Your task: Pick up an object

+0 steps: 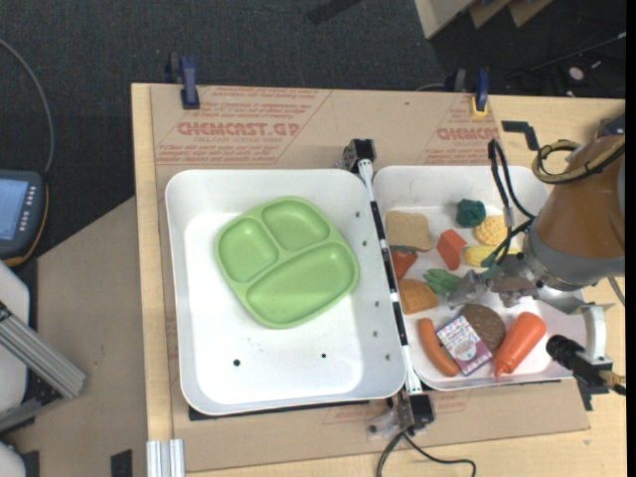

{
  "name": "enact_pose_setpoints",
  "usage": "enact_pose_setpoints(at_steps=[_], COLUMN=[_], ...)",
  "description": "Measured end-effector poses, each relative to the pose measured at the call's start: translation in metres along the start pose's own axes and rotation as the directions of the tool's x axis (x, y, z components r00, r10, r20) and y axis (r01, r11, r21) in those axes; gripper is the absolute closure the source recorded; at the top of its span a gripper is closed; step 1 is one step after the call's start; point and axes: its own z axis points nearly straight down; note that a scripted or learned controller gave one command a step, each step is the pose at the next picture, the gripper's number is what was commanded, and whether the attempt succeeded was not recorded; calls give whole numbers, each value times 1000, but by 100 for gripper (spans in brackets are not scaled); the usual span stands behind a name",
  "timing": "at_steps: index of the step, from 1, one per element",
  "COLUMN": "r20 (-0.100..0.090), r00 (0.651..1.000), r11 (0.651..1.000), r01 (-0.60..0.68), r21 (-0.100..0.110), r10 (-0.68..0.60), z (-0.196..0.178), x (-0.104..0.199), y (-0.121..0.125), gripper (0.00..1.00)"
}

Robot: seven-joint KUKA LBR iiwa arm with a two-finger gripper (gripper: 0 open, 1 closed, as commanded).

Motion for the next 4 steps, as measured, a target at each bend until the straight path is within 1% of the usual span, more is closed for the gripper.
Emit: enact_pose_setpoints(at_steps=[1, 2, 3, 4], r20=[7, 8, -2, 10], r00=[1000, 1000, 1000, 1000], r11=[1000, 1000, 1000, 1000], r01=[2, 4, 1, -3], r21=[-16, -20, 10, 16], r10=[-2, -4, -1, 3], z=[34, 31, 33, 33], x=[35, -12, -39, 1], y=[-17, 97, 163, 164], gripper=[0, 0, 0, 0])
